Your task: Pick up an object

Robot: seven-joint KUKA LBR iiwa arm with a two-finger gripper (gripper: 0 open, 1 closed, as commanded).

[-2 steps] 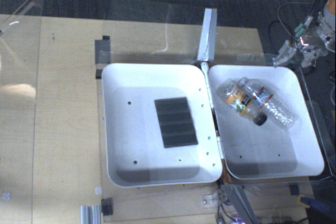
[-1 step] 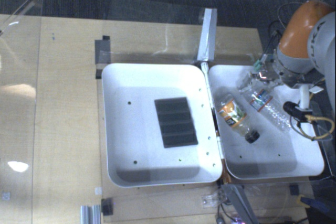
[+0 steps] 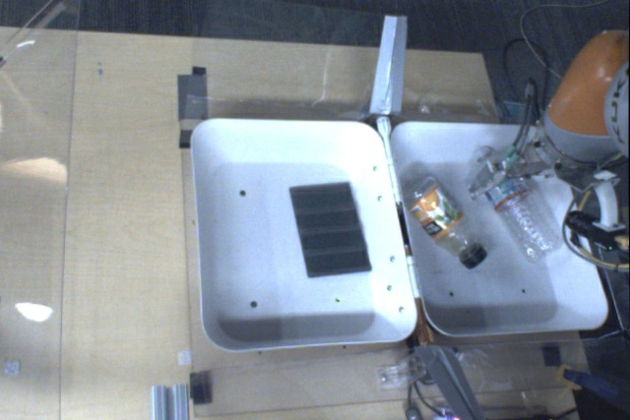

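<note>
We see a clear plastic bottle with an orange label and black cap (image 3: 445,222) lying in the right white bin (image 3: 512,315): light, slick, crushable, so we'd grip mid-body. The gripper (image 3: 504,174) hovers just upper right; its opening we cannot tell.

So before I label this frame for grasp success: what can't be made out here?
- Gripper: small and blurred in the camera view; finger state and any hold unclear.
- Clear plastic bottle: see-through against the right bin, outline faint.
- Label on the black-capped bottle: too small to read.
- Arm: cut off by the right edge.
</note>
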